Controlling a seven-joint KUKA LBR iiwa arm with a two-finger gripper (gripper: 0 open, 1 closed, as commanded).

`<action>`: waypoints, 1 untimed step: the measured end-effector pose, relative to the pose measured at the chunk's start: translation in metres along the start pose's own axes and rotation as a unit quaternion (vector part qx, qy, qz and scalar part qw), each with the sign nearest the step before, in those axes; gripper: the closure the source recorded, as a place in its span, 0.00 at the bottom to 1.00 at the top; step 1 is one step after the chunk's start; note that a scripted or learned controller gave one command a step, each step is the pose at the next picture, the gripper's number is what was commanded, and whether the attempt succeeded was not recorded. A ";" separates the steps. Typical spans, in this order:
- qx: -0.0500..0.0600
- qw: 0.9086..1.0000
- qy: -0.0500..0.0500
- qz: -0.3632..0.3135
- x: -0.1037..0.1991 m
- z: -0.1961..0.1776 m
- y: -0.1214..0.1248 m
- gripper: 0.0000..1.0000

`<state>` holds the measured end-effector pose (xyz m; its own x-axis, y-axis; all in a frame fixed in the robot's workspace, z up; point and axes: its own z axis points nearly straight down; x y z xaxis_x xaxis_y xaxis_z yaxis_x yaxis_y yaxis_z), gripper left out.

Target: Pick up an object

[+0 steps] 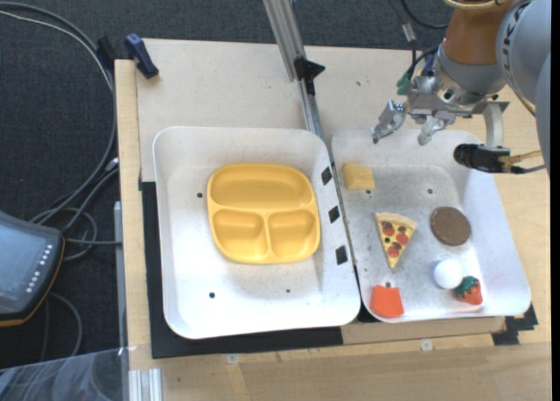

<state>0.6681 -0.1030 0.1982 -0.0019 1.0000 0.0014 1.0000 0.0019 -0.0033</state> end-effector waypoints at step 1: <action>0.000 1.000 0.000 0.000 0.000 0.000 0.000 0.00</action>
<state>0.6681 -0.1031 0.1982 -0.0018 1.0000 0.0009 1.0000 0.0018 -0.0036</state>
